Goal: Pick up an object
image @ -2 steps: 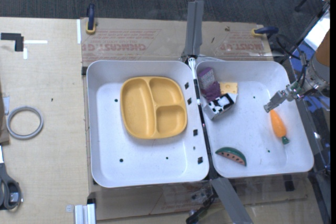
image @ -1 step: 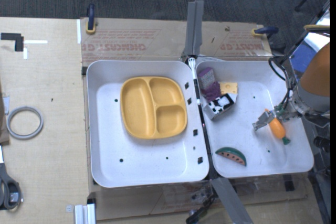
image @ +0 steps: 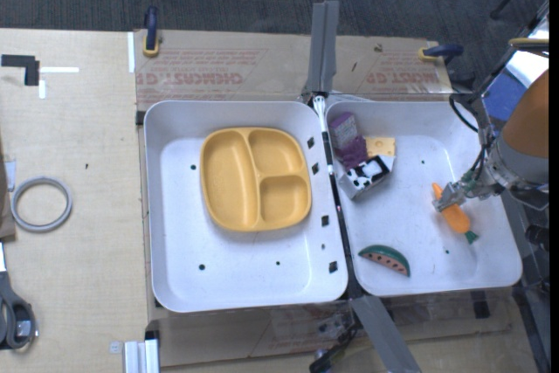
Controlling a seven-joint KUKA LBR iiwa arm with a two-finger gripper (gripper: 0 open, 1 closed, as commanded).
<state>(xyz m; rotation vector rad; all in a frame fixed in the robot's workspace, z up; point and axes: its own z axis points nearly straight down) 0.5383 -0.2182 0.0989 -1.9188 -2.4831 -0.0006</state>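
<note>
Orange carrot (image: 457,217), tool (image: 447,198) touching

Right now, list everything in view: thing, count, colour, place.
bins: 2, white, side by side on the bench
divided plate: 1, yellow, left bin
purple toy: 1, purple, right bin, near the divider
cheese wedge: 1, yellow, right bin
black-and-white block: 1, right bin
watermelon slice: 1, green and red, right bin front
carrot: 1, orange, right bin
tape roll: 1, grey, bench left
gripper: 1, at the carrot
</note>
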